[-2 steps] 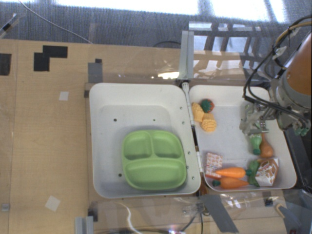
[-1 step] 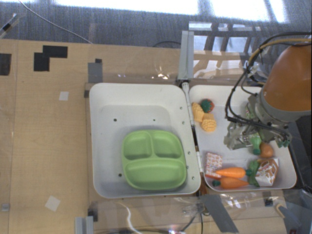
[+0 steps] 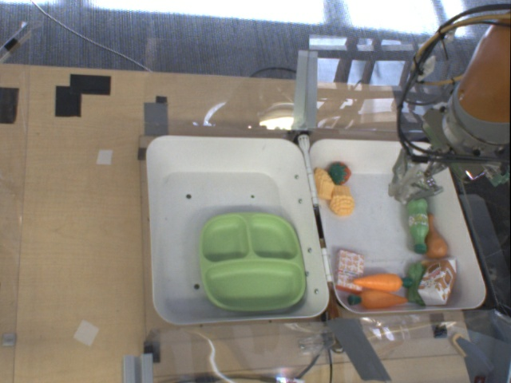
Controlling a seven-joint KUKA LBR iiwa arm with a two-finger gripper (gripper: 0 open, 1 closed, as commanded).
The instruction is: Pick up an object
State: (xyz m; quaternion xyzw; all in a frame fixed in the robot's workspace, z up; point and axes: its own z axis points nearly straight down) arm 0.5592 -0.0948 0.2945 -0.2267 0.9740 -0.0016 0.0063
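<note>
The gripper [image 3: 415, 183] hangs over the far right part of the right bin [image 3: 371, 214], just above a small green bottle [image 3: 417, 226] that lies along the bin's right side with its neck toward the gripper. Whether the gripper is released or clenched cannot be told from this slanted look down, and nothing is seen held in it. The bottle looks like the nearest candidate for the pick. By its look it is a toy: light, stiff, smooth plastic that may slip or roll, so a hold across its narrow middle, at right angles to its length, seems safest. Touching its near end is a small orange-brown pear-shaped piece [image 3: 436, 246], close enough to get in the way of a closing grip. In the near right corner stands a small carton [image 3: 438, 282] printed brown and white, likely light and easily dented. Two carrots [image 3: 377, 290] lie side by side along the near wall, with a small red-and-white packet [image 3: 350, 263] just behind them. Toward the far left of this bin sit two yellow corn cobs [image 3: 334, 194] with a red and green berry [image 3: 340, 171] touching them. The left bin [image 3: 172, 174] holds a green divided plate [image 3: 251, 260] with three compartments, lying flat toward its near side.
</note>
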